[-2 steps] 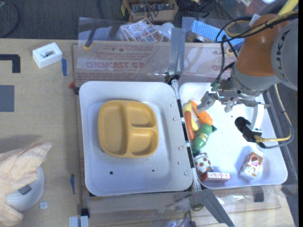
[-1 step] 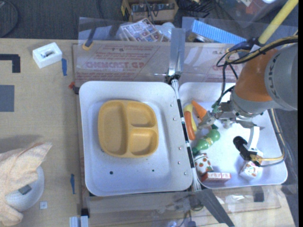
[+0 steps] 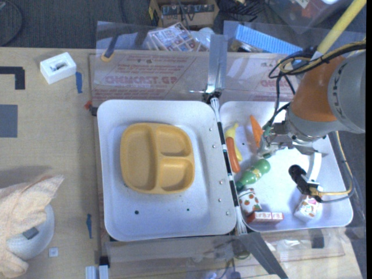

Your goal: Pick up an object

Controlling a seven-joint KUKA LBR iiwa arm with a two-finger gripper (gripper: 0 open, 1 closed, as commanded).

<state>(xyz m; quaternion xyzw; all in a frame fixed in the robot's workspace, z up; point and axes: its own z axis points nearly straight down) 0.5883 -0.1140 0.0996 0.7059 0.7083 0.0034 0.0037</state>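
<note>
— Where's the tool sitting?

— You'll find your tool over the left half of the right bin, at the end of the arm that comes in from the right. Whether it is open or closed I cannot tell from this angle, and I see nothing held in it.

— What can I pick from around it?

— Just beside it, on its upper left, you have an orange carrot-shaped piece. Just below it lies a green piece, tilted. Further left, by the wall between the bins, you have a yellow piece and a red-orange piece below it. Along the near edge of that bin sit a strawberry-patterned piece, a small red and white box and, well to the right, a white carton.

— And the other bin?

— Your left bin holds a yellow divided plate, lying flat near its middle. Both bins rest on the desk.
</note>
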